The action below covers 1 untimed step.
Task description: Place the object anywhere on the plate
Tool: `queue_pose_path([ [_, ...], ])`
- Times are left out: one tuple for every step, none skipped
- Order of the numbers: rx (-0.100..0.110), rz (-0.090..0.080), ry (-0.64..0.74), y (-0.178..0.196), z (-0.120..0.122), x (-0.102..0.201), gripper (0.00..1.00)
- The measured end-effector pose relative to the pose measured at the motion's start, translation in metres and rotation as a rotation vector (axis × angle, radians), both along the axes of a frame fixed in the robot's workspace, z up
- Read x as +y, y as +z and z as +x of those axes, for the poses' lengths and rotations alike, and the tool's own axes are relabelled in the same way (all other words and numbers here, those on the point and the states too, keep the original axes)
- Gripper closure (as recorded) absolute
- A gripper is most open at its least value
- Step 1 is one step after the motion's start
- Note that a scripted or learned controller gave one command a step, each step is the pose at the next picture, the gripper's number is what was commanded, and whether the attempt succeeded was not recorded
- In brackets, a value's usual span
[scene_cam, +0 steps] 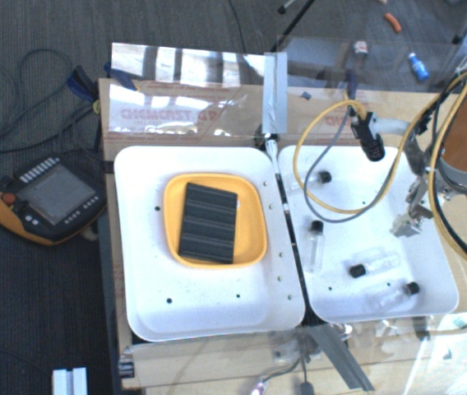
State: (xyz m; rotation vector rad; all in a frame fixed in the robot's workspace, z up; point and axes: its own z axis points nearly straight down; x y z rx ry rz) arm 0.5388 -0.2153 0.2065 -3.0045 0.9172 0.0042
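The desk [217, 109] holds two white bins side by side; the left bin [209, 303] has a yellow plate [254, 220] in its middle, and the right bin [431, 295] has small clear tubes with black caps [373, 266] lying about in it. The arm [464, 138] comes in from the right, over the far side of the right bin, well away from the plate; yellow and black cables [332, 163] loop from it across that bin. The dark ridged block [209, 222] lies flat on the plate, near its middle, so the job looks done; it seems to sit there because it was set down there. The gripper [410, 216] hangs at the right bin's edge; whether it is open or closed cannot be told.
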Motion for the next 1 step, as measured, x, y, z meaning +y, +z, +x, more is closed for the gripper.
queue_pose_path([
  [0.000,0.000,0.000,0.0000,0.0000,0.0000,0.00],
])
